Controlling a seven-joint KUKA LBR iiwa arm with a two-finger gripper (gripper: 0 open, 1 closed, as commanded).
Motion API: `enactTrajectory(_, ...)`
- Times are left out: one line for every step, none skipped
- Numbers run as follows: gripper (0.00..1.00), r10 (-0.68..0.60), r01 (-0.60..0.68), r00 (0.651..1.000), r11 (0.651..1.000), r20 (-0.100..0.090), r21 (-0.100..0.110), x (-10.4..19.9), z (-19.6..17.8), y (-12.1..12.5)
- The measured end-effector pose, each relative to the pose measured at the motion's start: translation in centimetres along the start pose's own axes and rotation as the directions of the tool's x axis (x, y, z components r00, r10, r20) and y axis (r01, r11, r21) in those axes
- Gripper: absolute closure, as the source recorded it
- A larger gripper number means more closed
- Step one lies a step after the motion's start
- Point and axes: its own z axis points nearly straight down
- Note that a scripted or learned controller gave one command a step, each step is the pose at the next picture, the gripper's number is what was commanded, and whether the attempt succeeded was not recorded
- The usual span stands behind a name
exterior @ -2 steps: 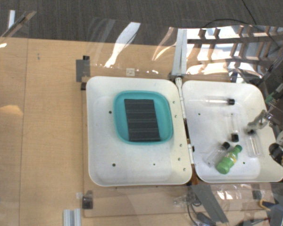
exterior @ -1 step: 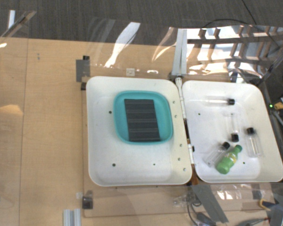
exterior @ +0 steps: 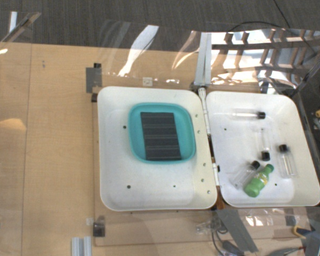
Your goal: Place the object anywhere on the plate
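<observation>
Dark shapes (exterior: pixel 316 92) at the right edge are too unclear to tell as robot parts.

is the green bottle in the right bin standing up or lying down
Lying down. The green bottle rests on its side on the right bin floor, its cap end pointing up-right, beside several clear vials.

Single fixed cam above bench (exterior: pixel 42 143), looking down at a slant, mid distance, both white bins (exterior: pixel 154 196) centre to right of frame, teal plate (exterior: pixel 136 143) in left bin, dark floor strip along top edge.
</observation>
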Motion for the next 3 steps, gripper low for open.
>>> enactTrajectory(0.0,0.054,-0.054,0.999,0.999,0.0,0.001,0.0,0.4,0.0)
enactTrajectory(0.0,0.054,-0.054,0.999,0.999,0.001,0.001,1.3,1.4,0.4)
enactTrajectory(0.0,0.055,-0.055,0.999,0.999,-0.001,0.0,0.8,-0.9,0.2)
